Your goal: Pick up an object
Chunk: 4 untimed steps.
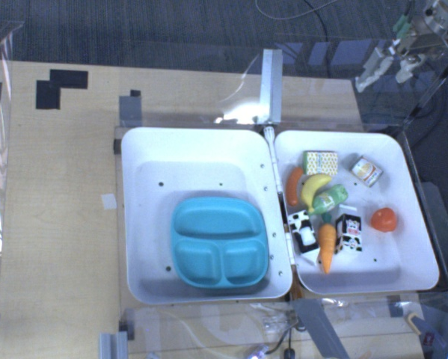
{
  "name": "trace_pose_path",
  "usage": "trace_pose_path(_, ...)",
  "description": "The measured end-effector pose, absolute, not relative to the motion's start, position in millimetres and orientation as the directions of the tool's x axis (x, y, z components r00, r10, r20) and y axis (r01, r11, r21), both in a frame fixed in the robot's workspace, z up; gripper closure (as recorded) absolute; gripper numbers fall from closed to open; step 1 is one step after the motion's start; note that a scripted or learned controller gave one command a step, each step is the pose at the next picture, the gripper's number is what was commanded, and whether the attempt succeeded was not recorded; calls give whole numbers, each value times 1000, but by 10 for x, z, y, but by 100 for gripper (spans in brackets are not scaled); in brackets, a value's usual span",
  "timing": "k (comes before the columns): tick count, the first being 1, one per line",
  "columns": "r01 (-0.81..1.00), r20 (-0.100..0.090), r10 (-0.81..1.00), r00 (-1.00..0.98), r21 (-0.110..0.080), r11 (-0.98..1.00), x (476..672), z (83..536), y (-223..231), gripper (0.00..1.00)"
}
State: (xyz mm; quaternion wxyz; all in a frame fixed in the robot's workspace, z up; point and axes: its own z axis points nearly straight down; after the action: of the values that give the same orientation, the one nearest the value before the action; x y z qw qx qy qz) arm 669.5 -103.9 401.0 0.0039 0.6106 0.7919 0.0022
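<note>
The right bin [410, 163] holds several toys. A yellow banana [315, 188] lies against a green piece [330, 199] and an orange-red piece [294, 185]. In front of them an orange carrot [326, 247] lies between two black-and-white cartons [304, 230] [349, 232]. A red tomato [384, 219], a small pale can [366, 171] and a yellow-green box [321, 161] lie apart from the pile. My gripper [390, 66] hangs open beyond the bin's far right corner, well above the bench, with nothing between its fingers.
The left bin [145, 163] bears a blue divided plate [220, 241]. A metal post [271, 88] stands at the back where the bins meet. A thin cable [298, 2] loops on the floor behind the bench.
</note>
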Motion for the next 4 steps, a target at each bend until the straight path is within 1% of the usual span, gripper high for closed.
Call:
trace_pose_path(1, 997, 0, 997, -77, 4, 77, 6426, 1850, -532, 0)
trace_pose_path(2, 999, 1, 999, -49, 4, 49, 6357, 1856, 84, 0)
trace_pose_path(3, 992, -1, 992, -127, 6, 127, 6162, 1864, -591, 0)
trace_pose_path(4, 985, 1, 985, 175, 13, -175, 5310, 903, -1080, 0)
